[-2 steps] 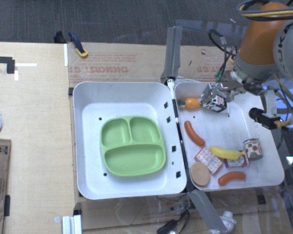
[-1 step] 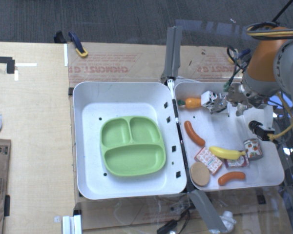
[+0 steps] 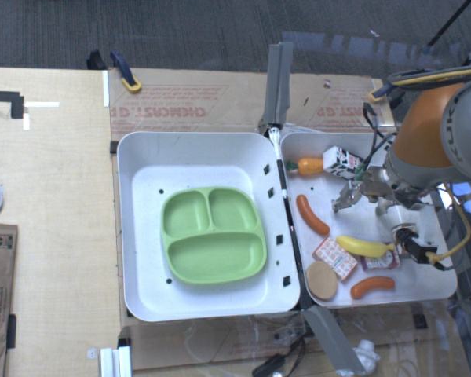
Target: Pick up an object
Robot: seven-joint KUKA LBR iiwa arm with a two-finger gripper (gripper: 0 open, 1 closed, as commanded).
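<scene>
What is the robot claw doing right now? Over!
Gripper low in right bin, nothing seen held. Sausage and banana lie near it, untouched. Nothing blocking.

A robotics laboratory test bench: two shallow white bins (image 3: 133, 234) sit side by side on a pale wooden bench (image 3: 47, 171) lined with cardboard (image 3: 196, 100), above grey carpet (image 3: 220, 14). A grey and orange industrial arm (image 3: 432, 132) with trailing cables reaches in from the right, over toy food such as a plastic banana (image 3: 363, 247) and sausages (image 3: 312, 214), while a green divided tray (image 3: 213, 235) lies in the left bin.
</scene>
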